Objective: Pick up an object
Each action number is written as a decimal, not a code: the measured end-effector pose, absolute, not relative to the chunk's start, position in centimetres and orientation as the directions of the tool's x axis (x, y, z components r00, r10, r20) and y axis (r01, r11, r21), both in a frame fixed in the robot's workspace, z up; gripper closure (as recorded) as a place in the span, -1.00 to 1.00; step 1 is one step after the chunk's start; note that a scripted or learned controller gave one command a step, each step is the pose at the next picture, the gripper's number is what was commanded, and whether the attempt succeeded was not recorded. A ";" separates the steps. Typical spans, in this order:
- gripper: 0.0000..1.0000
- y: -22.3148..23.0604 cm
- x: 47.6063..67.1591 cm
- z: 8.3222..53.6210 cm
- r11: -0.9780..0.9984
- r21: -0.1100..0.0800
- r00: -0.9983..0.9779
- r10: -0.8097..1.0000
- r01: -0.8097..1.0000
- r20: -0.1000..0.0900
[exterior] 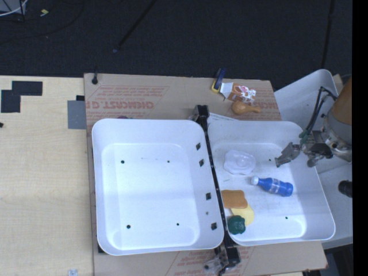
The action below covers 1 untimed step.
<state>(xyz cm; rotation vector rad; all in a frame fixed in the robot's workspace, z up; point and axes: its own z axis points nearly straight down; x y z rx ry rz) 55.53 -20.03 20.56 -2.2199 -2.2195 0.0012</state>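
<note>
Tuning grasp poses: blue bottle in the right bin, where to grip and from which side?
Take the blue bottle across the middle of its body, coming from above. It lies on its side on the right bin floor, white cap pointing left, with free floor on both long sides, so the end effector probably closes best across its width.

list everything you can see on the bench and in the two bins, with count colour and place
left bin: 1, white, left half of the bench
right bin: 1, white, right half, beside the left bin
bottle: 1, blue with a white cap, lying in the right bin near its middle
clear plastic piece: 1, see-through, right bin, up and left of the bottle
orange-brown block: 1, right bin, near its left wall
yellow piece: 1, right bin, just below the block
dark green lump: 1, right bin, lower left corner
cardboard sheet: 1, brown with red print, under both bins
small packet: 1, white and red, on the cardboard behind the right bin
pincer: 1, grey, over the right bin's right side
</note>
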 end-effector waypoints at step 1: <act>-1.00 -21.2 53.6 8.4 0.000 -0.002 0.000 1.000 1.000 0.003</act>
